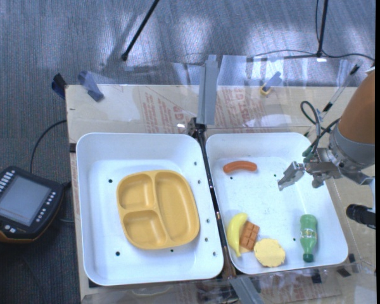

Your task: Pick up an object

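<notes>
Yellow tray (157, 208) fills the left bin (92, 170). In the right bin (272, 141) we see a sausage (240, 166), banana (236, 233), waffle (249, 235), cookie (269, 253) and green bottle (308, 236). Our gripper (302, 174) hangs above the right bin's far right, fingers spread, grasping nothing.

Both white bins (88, 170) look like smooth, slightly glossy plastic, as does the matt yellow divided plate (157, 208). The green bottle (308, 233) shines like plastic; the claw (302, 175) looks like dull grey metal. The surface (158, 109) shows pale wood under clear glossy film.
</notes>
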Tool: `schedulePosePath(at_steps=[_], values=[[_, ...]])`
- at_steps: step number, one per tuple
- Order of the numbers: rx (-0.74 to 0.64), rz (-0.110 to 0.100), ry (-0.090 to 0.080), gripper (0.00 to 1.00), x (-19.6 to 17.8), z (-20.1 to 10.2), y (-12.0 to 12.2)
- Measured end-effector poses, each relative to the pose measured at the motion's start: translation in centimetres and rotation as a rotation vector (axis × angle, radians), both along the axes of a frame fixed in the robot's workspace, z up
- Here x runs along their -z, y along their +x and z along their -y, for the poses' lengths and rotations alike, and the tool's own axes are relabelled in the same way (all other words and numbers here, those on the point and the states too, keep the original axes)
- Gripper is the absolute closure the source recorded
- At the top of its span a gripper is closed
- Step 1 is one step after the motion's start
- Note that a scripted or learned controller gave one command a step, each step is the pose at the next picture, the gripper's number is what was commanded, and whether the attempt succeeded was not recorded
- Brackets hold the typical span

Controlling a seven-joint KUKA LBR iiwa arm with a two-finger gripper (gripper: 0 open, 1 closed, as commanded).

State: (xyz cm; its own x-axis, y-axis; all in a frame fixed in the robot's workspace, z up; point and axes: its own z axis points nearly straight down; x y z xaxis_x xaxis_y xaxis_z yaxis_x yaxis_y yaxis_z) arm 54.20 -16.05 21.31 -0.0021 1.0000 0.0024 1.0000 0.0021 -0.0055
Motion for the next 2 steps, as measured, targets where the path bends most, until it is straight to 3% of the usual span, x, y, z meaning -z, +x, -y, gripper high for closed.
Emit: schedulePosePath(at_steps=[1,2], values=[[-0.189,-0.009,0.004,0.00,11.3,-3.0,7.6],[-0.273,0.004,0.000,0.00,12.6,-6.7,10.2]])
